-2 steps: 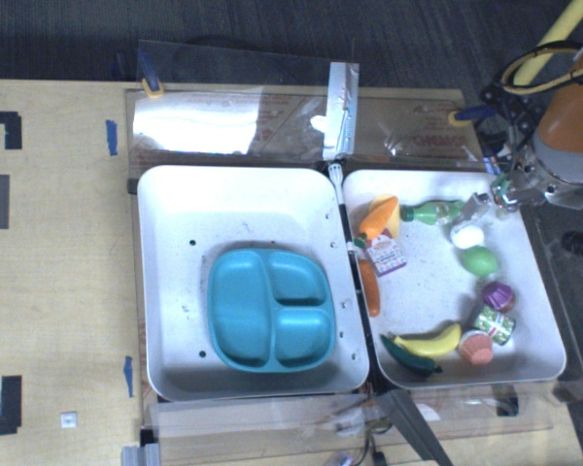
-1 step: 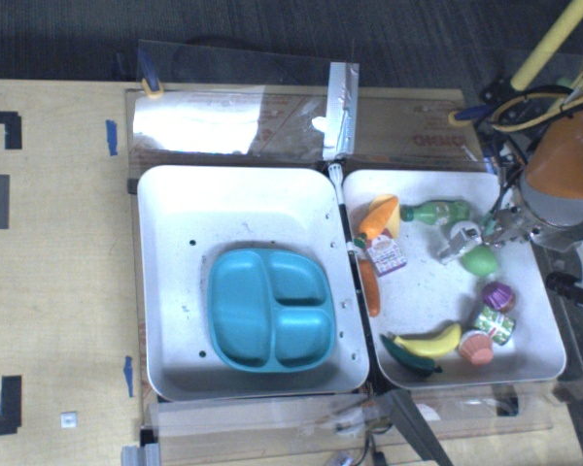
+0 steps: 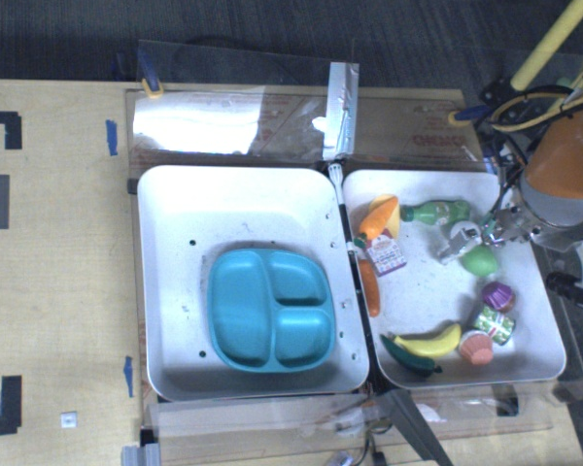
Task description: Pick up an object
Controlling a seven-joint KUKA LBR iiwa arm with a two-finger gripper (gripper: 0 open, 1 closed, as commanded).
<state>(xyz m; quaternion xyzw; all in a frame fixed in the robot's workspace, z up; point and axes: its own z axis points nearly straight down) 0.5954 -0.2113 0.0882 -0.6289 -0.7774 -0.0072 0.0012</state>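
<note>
Fig.: gripper (image 3: 463,239) hung low in right bin (image 3: 549,357), green ball (image 3: 481,260) just beside jaws; jaw state unclear, nothing lifted yet.

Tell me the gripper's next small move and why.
Probably a short descent: the gripper hangs over the right white bin, beside the round light-green object and the green bottle. Nothing visibly sits between its fingers, so no pick shows.
</note>
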